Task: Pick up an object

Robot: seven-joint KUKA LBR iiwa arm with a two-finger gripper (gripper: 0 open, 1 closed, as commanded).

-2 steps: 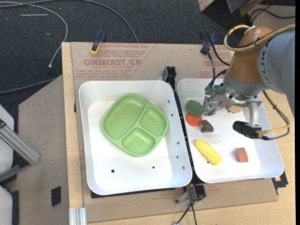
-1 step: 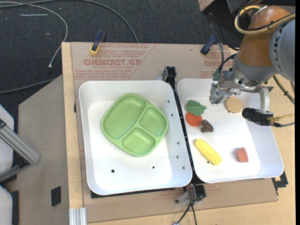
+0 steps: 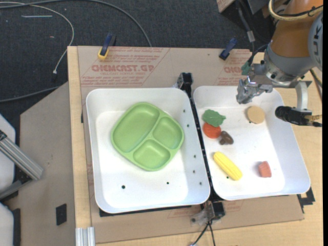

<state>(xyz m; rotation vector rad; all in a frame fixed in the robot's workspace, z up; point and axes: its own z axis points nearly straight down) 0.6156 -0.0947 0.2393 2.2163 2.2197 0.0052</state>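
My gripper (image 3: 247, 94) hangs over the far edge of the right bin (image 3: 287, 183), its fingers pointing down with nothing visible between them. Just right of and below it lies a tan round cookie (image 3: 255, 115). Further left in the same bin sit a green leafy piece (image 3: 213, 118), a red-orange tomato (image 3: 211, 130) and a small brown lump (image 3: 226, 137). A yellow corn cob (image 3: 227, 166) and a small red block (image 3: 264, 169) lie nearer the front.
The left bin (image 3: 102, 188) holds a green divided plate (image 3: 147, 136) at its middle. Black clamps (image 3: 185, 80) join the two bins at the far side. Cardboard (image 3: 128, 65) surrounds the bins; blue clips (image 3: 106, 45) hold its far edge.
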